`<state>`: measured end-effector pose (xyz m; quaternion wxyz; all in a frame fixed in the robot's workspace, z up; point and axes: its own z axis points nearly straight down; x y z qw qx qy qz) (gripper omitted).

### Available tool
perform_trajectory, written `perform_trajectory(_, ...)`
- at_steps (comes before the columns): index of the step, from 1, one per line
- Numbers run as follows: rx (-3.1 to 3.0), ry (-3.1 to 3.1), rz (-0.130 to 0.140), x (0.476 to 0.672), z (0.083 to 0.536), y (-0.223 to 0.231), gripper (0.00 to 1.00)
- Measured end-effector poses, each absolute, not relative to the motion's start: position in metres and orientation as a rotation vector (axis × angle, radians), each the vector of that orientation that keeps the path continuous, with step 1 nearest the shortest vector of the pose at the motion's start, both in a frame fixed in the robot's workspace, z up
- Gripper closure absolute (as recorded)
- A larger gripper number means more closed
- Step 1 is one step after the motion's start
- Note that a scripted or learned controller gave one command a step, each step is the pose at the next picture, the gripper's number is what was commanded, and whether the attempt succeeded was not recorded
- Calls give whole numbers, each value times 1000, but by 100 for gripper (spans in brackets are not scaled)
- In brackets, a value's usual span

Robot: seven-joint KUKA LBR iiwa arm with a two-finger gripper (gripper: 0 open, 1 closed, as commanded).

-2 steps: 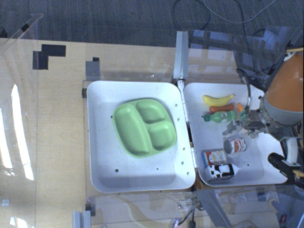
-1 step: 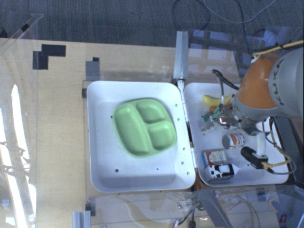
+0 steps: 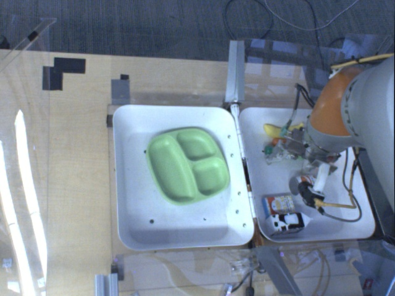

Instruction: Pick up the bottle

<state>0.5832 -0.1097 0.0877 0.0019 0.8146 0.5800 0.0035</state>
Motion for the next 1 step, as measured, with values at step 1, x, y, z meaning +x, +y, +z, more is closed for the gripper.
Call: perform_trajectory(1, 2617, 1781, 7, 629, 89, -170, 0)
